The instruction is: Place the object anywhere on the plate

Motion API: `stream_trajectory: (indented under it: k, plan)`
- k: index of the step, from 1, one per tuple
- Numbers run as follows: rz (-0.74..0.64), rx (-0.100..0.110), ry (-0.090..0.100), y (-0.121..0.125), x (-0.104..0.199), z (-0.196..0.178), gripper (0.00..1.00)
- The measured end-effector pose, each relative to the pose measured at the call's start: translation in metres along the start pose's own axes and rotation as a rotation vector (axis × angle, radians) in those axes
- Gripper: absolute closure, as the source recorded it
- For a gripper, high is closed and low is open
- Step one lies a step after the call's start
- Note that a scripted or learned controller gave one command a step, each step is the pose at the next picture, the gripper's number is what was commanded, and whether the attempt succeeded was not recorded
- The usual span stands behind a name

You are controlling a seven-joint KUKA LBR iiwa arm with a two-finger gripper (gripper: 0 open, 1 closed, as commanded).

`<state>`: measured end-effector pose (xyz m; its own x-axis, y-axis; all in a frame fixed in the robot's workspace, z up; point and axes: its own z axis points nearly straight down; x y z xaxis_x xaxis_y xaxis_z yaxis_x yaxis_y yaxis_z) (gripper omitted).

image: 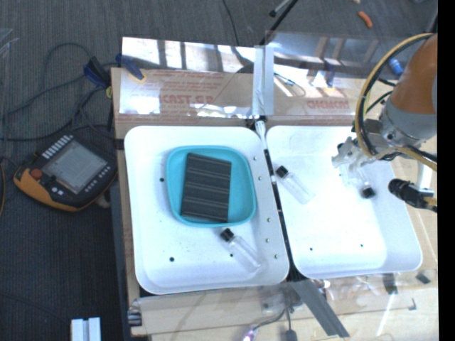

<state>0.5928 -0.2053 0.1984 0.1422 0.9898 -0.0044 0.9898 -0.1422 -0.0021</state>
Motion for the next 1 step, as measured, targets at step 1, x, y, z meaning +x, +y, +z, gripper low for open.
stream_trajectory:
  k: [1]
  plan:
    - [0.000,0.000,0.000,0.0001,0.0000,-0.0002,0.00]
